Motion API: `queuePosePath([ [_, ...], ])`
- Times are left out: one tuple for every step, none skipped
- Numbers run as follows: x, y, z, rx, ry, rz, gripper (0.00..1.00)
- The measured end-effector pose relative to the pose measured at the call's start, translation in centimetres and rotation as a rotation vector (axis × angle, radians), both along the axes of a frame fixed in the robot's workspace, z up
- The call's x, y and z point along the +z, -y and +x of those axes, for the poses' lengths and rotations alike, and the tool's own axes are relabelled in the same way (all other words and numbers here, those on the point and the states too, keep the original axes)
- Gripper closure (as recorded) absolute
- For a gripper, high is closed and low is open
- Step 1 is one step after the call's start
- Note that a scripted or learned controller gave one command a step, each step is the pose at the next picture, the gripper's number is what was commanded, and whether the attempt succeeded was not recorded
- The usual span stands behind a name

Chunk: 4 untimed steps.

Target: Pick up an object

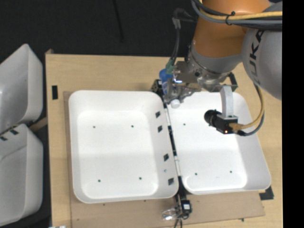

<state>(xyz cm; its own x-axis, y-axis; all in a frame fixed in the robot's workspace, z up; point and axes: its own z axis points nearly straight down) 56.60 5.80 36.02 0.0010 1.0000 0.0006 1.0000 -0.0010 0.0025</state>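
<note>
My gripper (175,95) hangs low over the far left corner of the right bin (247,175), close to the divider between the two bins. Its metal body carries a blue part (165,75) on the left side. The grey wrist with the orange band (223,18) rises above it and hides the bin's far rim. A small pale tip (175,101) shows just under the gripper against the bin floor; I cannot tell whether it belongs to the gripper or is an object.
The left bin (80,175) lies beside the right one, with black clips (166,157) along their shared rim. A black unit on a cable (219,120) hangs from the arm over the right bin. White casings (19,84) stand at the far left.
</note>
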Motion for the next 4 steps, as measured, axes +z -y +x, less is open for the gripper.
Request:
queuePosePath([
  [1.8,-0.3,-7.9,0.005,-0.004,0.001,1.00],
  [-3.6,1.0,-7.6,0.000,-0.007,-0.003,1.00],
  [-0.3,-3.3,-7.6,0.008,0.000,0.000,1.00],
  [-9.4,0.9,-7.7,-0.003,-0.011,-0.004,1.00],
])
